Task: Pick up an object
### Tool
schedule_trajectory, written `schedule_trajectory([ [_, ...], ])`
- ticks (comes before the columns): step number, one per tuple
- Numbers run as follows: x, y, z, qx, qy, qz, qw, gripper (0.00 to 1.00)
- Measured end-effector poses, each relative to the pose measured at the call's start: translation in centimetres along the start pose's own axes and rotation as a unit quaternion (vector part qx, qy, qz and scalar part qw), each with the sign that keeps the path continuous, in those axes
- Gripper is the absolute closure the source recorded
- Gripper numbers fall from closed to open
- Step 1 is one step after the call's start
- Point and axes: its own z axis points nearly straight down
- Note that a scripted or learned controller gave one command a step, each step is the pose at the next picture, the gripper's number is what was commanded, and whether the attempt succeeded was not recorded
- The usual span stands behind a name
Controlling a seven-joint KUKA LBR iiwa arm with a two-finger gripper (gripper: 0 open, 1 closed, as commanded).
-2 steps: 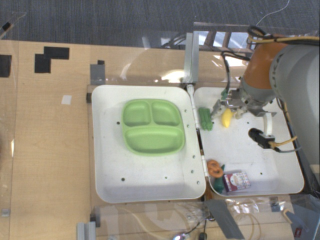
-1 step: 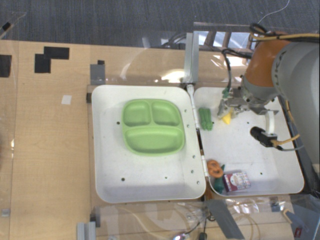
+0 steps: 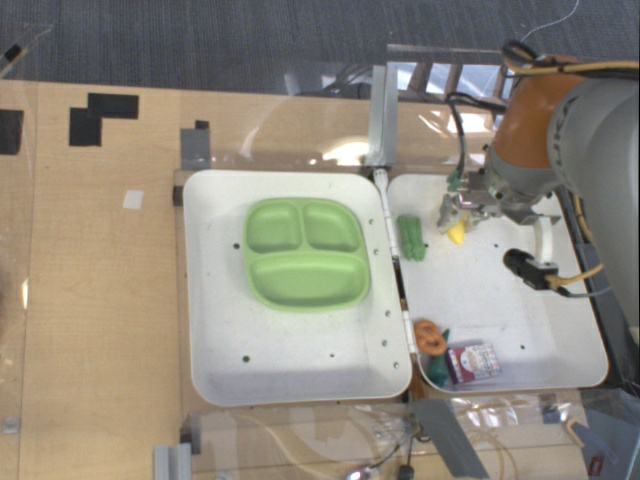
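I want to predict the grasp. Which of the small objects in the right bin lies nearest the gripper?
The small yellow object, just beneath the gripper. The green oblong block lies farther left; the orange pretzel-shaped toy and purple packet sit at the near edge.

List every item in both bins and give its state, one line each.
Green three-compartment plastic tray: flat, upright, in the left white bin.
Green oblong block: lying by the left wall of the right white bin.
Small yellow object: right under the gripper.
Orange pretzel-shaped toy: lying near the front-left corner.
Purple-labelled packet: lying flat beside it.
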Motion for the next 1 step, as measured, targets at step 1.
schedule_trajectory([
  [1,7.46,0.16,-7.42,0.002,0.0,-0.019,0.9998,1.0],
])
